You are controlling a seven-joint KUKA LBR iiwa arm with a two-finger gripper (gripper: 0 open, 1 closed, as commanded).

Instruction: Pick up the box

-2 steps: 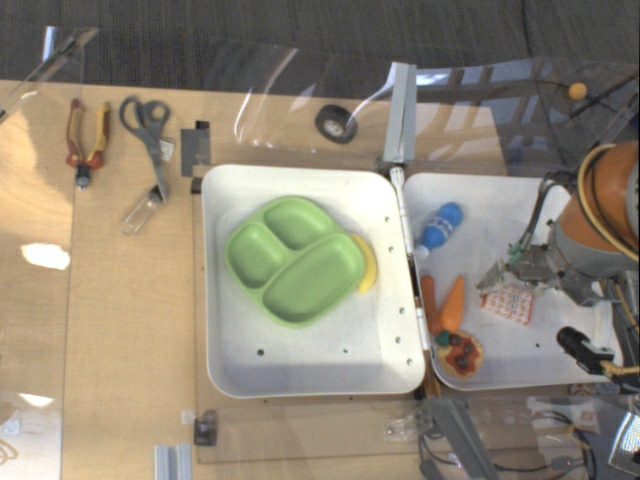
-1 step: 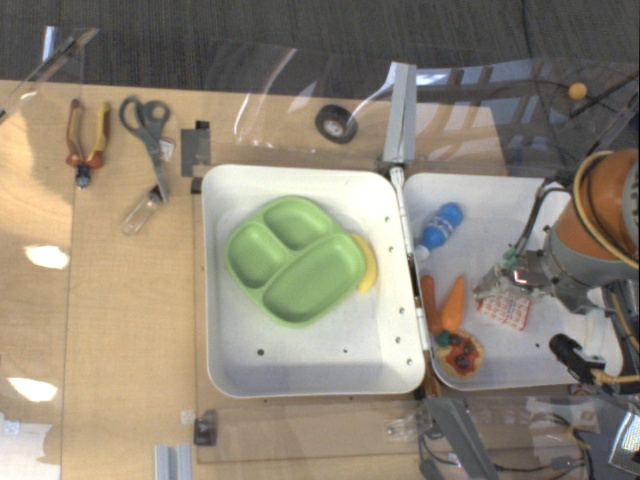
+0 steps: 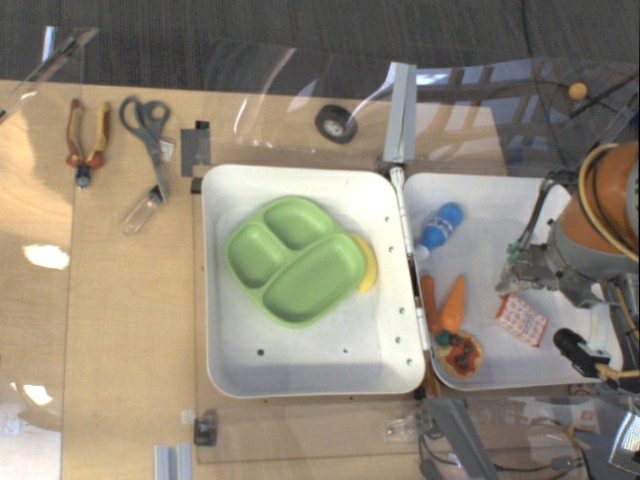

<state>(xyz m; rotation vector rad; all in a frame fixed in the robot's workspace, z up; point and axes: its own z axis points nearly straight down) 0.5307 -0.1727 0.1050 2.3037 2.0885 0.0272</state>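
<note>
Even, fairly bright overhead lighting. White glare patches lie on the wooden table (image 3: pixel 110 308) at left, and streaked reflections cross a clear sheet above the left bin (image 3: pixel 305 368). The green plate (image 3: pixel 295 258) casts a soft shadow. Focus is moderate; the arm (image 3: pixel 610 218) appears slightly blurred.

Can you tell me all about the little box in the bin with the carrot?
The box is small, flat and white with a red pattern, likely cardboard. It lies flat, turned at an angle, on the floor of the right bin, right of the carrot. The gripper hangs just above its upper edge; contact is unclear.
</note>
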